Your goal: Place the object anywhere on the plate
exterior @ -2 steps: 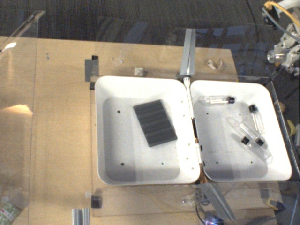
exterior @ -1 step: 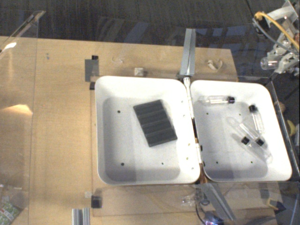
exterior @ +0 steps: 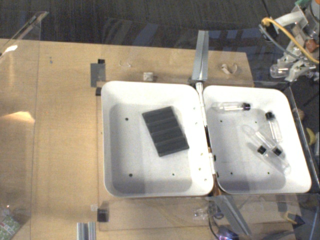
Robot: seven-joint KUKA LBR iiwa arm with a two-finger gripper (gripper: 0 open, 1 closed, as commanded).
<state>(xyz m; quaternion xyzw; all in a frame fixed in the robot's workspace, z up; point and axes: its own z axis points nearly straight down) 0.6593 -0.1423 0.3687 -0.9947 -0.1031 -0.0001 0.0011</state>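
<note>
The dark ridged plate point(exterior: 165, 131) lies tilted near the middle of the left bin point(exterior: 112, 184) on the counter point(exterior: 60, 134). Right of that plate, in the right bin point(exterior: 300, 181), lie clear vials with black caps: one point(exterior: 231, 106) at the top, others point(exterior: 269, 134) clustered lower right. The end effector point(exterior: 295, 66) hangs beyond the right bin's far corner; its grip state cannot be told.

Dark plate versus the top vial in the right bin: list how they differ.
The dark plate is opaque, flat and ribbed; the top vial is clear and tube-shaped with a black cap. The plate is far larger than the vial. The plate lies tilted in the left bin; the vial lies nearly level in the right bin. Both rest on a white bin floor.
</note>
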